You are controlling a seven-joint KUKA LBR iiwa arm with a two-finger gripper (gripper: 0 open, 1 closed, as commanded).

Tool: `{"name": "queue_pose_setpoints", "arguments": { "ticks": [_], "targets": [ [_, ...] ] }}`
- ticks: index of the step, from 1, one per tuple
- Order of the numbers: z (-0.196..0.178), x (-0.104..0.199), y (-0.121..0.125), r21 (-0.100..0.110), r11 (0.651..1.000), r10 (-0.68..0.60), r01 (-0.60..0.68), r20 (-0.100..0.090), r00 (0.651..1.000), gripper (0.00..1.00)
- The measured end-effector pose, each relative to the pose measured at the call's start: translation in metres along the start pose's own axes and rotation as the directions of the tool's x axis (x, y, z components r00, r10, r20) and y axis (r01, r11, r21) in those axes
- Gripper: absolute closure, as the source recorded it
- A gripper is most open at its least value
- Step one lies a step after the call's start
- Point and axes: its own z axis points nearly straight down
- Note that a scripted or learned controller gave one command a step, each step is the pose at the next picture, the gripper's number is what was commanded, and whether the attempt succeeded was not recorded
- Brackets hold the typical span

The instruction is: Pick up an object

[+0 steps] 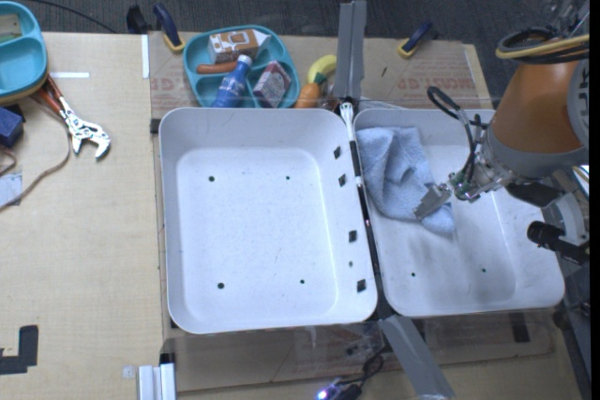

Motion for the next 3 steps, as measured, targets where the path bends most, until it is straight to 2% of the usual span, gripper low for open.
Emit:
{"name": "queue_pose_setpoints", "arguments": {
  "ticks": [1, 2, 3],
  "targets": [
    [0.048, -0.026, 0.102, -0.005, 0.978, 0.209, -0.209, 0.002, 0.978, 0.00],
    [0.048, -0.032, 0.057, -0.004, 0.986, 0.168, -0.168, 0.003, 0.986, 0.00],
    [0.049, -0.027, -0.032, -0.003, 0.993, 0.120, -0.120, 0.002, 0.993, 0.00]
  ]
}}
